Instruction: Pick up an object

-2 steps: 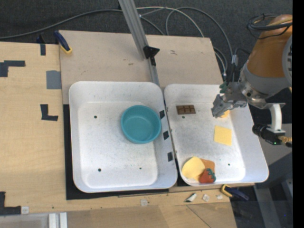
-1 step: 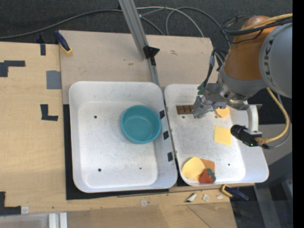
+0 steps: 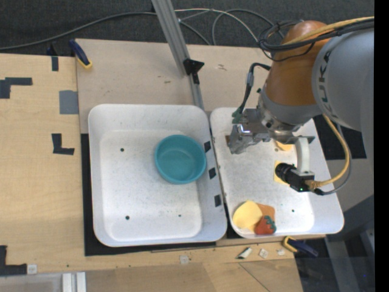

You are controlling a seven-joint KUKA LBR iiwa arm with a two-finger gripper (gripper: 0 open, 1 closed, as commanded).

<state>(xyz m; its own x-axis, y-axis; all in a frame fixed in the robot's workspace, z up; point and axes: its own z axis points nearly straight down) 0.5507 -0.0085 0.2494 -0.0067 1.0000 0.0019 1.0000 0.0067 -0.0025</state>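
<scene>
Firstly, at the near corner of the right shallow white plastic bin lies a small group: a pale yellow rounded soft-looking piece, an orange flat piece touching it, and a small red fruit-like toy with a green top against both. Farther in, the gripper hangs over the bare floor of the same bin, near its left wall and well apart from this group. I see no object in it, and whether it is apart or together I cannot tell from this angle. The grey arm with the orange band comes in from the right above it.

Beside it, in the left shallow white plastic bin, a teal round plastic bowl stands upright near the right wall. Beyond the bins the wooden desk carries a slanted grey metal pole.

I judge that the task is at its search or approach step, with nothing picked. The next move, I think, calls for bringing the gripper toward the near corner, above one piece of the group, and lowering it there. The pieces touch, so the aim must be exact.
</scene>
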